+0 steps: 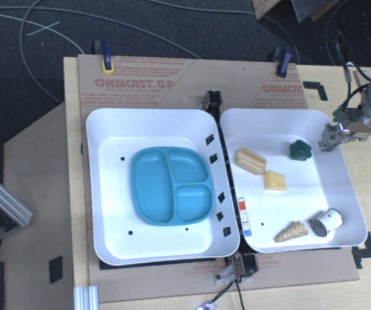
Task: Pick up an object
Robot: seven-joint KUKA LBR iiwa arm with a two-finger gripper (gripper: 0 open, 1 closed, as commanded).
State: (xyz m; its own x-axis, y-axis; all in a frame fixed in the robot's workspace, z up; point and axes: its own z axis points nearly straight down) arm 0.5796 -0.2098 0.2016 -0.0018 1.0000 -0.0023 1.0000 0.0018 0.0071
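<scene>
The arm is reaching in from the right edge of the frame, and its gripper (331, 136) is hanging over the upper right rim of the right bin (263, 118). The claw is small and partly blurred here, so how far it is opened cannot be told, and nothing is showing between its tips.

Just left of the gripper, a dark green lump (300, 150) is lying on the bin floor in the upper right part; it is rounded, knobbly and matte, and it appears to be apart from the claw, though the gap is hard to judge.

Further left, a tan bread roll (250, 160) is lying near the bin's left wall, with a pale yellow wedge of cheese (275, 181) just beside it to the lower right. Along the lower edge, a beige ridged cone (291, 231) is lying next to a white cup with a dark end (326, 222).

In the left bin (108, 134), a blue divided plate (172, 185) is sitting flat in the middle, showing three compartments
</scene>
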